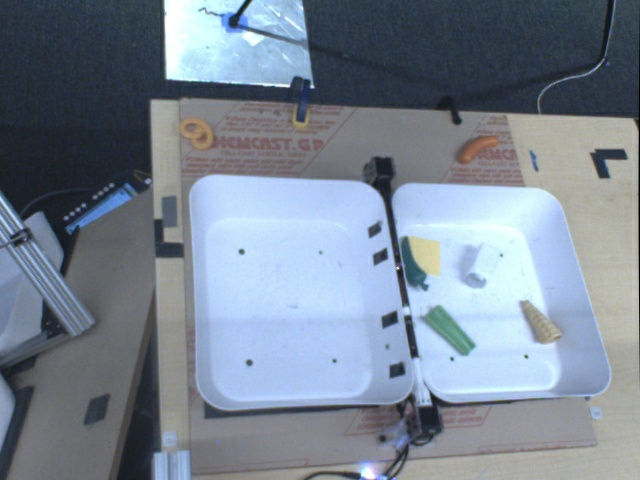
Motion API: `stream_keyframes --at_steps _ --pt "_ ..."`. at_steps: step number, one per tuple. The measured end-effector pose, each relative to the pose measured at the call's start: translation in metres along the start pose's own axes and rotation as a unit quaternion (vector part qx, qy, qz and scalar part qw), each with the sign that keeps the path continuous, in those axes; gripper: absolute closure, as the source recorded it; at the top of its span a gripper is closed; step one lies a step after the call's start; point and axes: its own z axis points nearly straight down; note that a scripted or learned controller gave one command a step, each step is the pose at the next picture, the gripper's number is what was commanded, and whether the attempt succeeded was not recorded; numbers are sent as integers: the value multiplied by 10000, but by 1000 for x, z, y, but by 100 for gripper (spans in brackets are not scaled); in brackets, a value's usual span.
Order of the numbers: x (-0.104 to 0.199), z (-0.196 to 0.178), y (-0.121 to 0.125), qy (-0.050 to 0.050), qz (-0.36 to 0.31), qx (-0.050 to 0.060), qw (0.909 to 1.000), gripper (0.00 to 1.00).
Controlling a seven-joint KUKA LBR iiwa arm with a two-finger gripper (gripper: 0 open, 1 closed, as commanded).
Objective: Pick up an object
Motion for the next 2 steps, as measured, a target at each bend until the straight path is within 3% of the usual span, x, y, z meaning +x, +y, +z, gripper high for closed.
stream_keyframes --at_steps 1,2 --pt "59 0 0 16 -46 5 10000 100" --pt "0 0 0 0 -2 1 10000 100"
